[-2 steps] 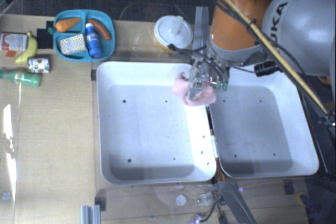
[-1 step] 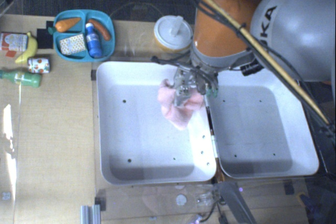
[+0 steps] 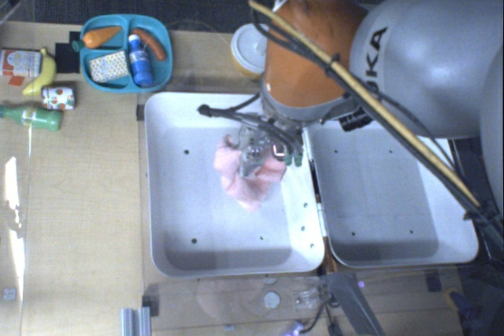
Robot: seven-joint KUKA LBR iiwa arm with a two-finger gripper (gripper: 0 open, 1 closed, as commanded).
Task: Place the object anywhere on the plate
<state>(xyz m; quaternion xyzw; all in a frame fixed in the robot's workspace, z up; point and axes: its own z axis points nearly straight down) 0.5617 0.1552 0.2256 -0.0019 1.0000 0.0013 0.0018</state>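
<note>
A pale pink, flat, irregular thing [image 3: 242,179] lies in the middle of the left bin [image 3: 177,201]; I cannot tell whether it is a plate or a soft object. My gripper [image 3: 256,153] hangs straight over its upper right part, low above it or touching it. The gripper's metal body hides that part of the pink thing. The orange wrist band and the grey arm reach in from the right above the bin's far right corner.
The right bin [image 3: 394,201] lies beside the left one. Behind the left bin stand a blue sectioned tray [image 3: 161,51] with toy food and a pale round lid [image 3: 248,51]. A toy banana [image 3: 43,73], a small can [image 3: 57,97] and a green bottle [image 3: 31,117] lie on the bench at left.
</note>
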